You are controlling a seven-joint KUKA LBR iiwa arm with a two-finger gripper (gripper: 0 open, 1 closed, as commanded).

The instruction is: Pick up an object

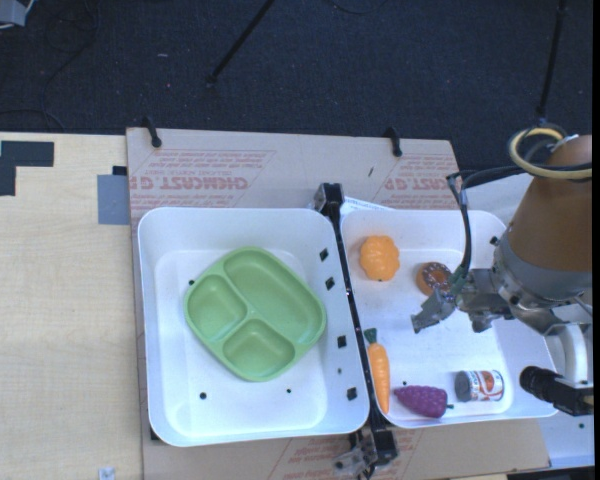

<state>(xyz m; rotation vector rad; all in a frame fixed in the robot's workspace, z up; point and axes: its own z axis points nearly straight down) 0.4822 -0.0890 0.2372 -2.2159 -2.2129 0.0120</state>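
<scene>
In the right bin (480, 230), gripper (432, 310) hangs low over the floor near the middle, arm coming in from the right; can't tell the jaw state, the tip is dark and small against the white. Nearest candidate is a small brown round item (432, 275) just beside the tip on the far side, part hidden, type unclear, touching or not I can't say. Other options in that bin: orange toy fruit (379, 257) toward the far-left corner, toy carrot (379, 373) lying along the left wall, purple grape bunch (421, 400) near the front edge, small can (480, 385) on its side just right of the grapes. All look like light rigid plastic play food, probably smooth and a bit slippery, not fragile. Fruit likely best pinched across its widest middle; carrot across the thick end; can across its body, may roll. Left bin (160, 268) holds a green divided plate (255, 311), three compartments with nothing in them, lying flat and tilted diagonally; thin rim, harder to pinch.
</scene>
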